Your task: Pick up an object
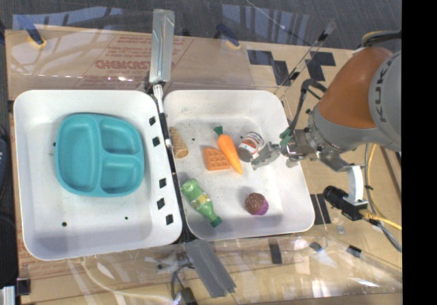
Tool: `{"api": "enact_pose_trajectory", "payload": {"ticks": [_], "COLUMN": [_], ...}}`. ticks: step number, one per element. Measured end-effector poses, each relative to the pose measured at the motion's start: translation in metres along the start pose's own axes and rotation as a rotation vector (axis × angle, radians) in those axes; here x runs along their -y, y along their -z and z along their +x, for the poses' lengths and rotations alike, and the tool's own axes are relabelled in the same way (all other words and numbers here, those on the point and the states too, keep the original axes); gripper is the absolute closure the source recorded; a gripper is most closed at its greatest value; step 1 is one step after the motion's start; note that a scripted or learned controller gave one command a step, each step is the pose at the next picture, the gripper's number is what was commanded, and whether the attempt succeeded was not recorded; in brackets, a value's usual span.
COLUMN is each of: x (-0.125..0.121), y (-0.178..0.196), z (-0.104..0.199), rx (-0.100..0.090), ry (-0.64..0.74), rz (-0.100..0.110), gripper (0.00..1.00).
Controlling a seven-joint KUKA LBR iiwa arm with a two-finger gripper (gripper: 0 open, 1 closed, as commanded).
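- The grey arm with its orange band (355,95) reaches in from the right, and the two-finger gripper (263,155) sits low in the right-hand shallow white bin (297,191), just beside a small can with a red and white label (250,144). Its tip looks to be touching or almost touching the can — I cannot tell which.
- I cannot tell how the jaws stand: the metal at the tip is small and blurs into the can, so whether they are wide, narrow or closed on anything is not readable. Nothing is plainly between them.
- The likeliest target, as I judge it, is the can. It lies on its side, so a sideways nudge could roll it off toward the orange plastic carrot (229,151), which lies right beside it.
- A second risk is catching the carrot or the tan waffle-shaped toy (217,160) along with the can, since all three crowd together mid-bin.
- The near right wall of the bin lies close under the wrist — little room to swing there.
- Open floor lies toward the far side of the bin and between the purple round toy (257,203) and the green plastic bottle (201,202). A small brown cork-like cylinder (179,143) sits by the divider.
- The left bin holds a teal sectioned plate (101,155), well apart from the work.
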State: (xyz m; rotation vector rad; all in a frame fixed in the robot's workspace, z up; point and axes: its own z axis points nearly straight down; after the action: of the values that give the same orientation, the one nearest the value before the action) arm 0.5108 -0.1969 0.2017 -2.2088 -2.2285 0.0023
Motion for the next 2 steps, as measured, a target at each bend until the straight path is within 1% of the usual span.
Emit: {"api": "enact_pose_trajectory", "payload": {"ticks": [1, 2], "x": [-0.106, -0.107], "y": [-0.108, -0.098], "z": [-0.009, -0.008], "rx": [0.002, 0.001], "ry": [-0.174, -0.169], "rz": [-0.006, -0.004], "gripper": [0.0, 1.0]}}
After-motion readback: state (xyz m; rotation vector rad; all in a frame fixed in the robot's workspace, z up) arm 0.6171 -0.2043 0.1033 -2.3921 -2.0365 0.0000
